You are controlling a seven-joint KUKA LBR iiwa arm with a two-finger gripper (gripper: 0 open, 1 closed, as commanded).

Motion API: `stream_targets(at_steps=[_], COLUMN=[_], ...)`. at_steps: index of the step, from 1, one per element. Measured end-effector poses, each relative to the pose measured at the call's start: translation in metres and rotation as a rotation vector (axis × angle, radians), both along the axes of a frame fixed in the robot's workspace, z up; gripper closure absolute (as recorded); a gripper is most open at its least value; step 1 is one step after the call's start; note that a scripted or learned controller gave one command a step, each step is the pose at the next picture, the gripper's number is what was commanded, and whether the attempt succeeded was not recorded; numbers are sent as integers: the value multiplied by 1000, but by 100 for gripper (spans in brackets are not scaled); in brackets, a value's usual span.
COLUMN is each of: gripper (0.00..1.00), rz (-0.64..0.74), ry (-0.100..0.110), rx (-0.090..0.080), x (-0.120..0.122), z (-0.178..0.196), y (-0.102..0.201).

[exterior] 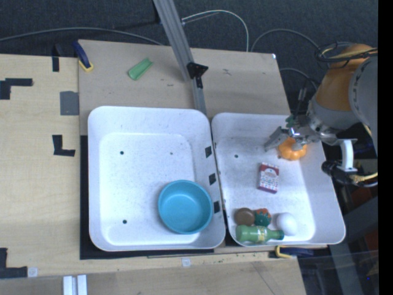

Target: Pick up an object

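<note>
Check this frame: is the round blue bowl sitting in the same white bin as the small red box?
No, the round blue bowl sits in the left white bin, while the small red box lies in the right one.

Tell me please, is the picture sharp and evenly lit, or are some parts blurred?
Camera view: soft overall, small items like the red packet lack detail; lighting even, white bins bright without harsh glare; the claw over the orange object looks slightly smeared.

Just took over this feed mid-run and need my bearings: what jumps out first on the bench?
The blue bowl stands out most, sitting in the near right corner of the left bin. In the right bin, the gripper is down at an orange object near the far side, with a small red box mid-bin. A cluster along the near edge includes a green bottle and a white ball.
</note>
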State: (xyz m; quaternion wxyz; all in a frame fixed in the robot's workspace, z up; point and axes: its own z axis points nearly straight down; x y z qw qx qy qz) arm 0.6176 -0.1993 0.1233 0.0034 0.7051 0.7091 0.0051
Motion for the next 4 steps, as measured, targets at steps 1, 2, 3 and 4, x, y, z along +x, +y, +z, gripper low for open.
stream_targets(at_steps=[1, 2, 3, 4], gripper=[100, 100, 100, 100], rz=[2, -3, -4, -1], ry=[-1, 9, 8, 13], rx=[-2, -3, -4, -1], x=[0, 4, 6, -15], z=[9, 52, 97, 99], y=[0, 4, 4, 56])
